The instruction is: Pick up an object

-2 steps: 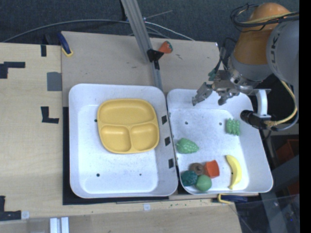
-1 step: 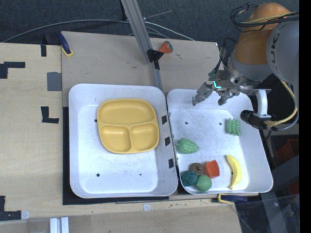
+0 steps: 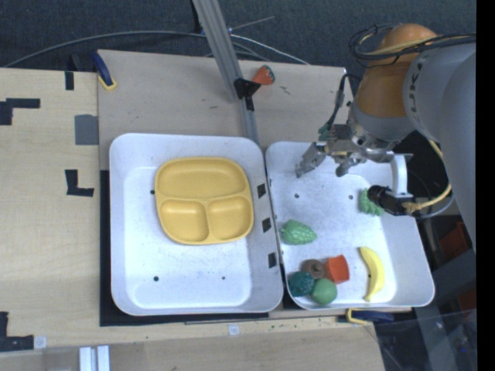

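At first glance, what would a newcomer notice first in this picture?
The yellow divided plate stands out most, lying in the left bin. Next comes the grey and orange arm, its gripper open over the far end of the right bin. A banana and small toys cluster at that bin's near end.

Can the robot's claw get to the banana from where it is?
Probably yes. The claw hangs over the far end of the right bin, and the banana lies alone near the front corner with nothing on top of it.
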Robot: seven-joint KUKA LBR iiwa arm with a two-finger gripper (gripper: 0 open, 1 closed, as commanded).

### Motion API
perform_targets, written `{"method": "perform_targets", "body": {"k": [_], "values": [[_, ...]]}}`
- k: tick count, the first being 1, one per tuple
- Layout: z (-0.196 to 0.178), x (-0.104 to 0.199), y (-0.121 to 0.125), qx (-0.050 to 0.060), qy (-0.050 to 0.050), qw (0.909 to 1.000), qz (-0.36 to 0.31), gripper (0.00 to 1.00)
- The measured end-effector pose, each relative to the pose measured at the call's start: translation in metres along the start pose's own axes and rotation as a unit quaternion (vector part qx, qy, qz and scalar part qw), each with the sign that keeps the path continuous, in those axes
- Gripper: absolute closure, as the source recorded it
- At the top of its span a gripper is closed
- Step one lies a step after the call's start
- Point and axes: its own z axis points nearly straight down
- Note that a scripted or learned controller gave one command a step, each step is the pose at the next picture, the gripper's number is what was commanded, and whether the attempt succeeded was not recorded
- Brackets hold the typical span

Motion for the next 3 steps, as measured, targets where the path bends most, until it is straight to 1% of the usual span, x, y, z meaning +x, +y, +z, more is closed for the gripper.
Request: {"method": "perform_targets", "body": {"k": [1,2,3], "values": [[0.050,-0.002,-0.010,0.001,0.000,1.0000,0.001,0.00],[0.093,-0.002,-0.010,-0.003,-0.001,1.0000,0.000,0.00],[0.082,-0.001,-0.010,-0.002,0.001,1.0000,0.000,1.00]]}}
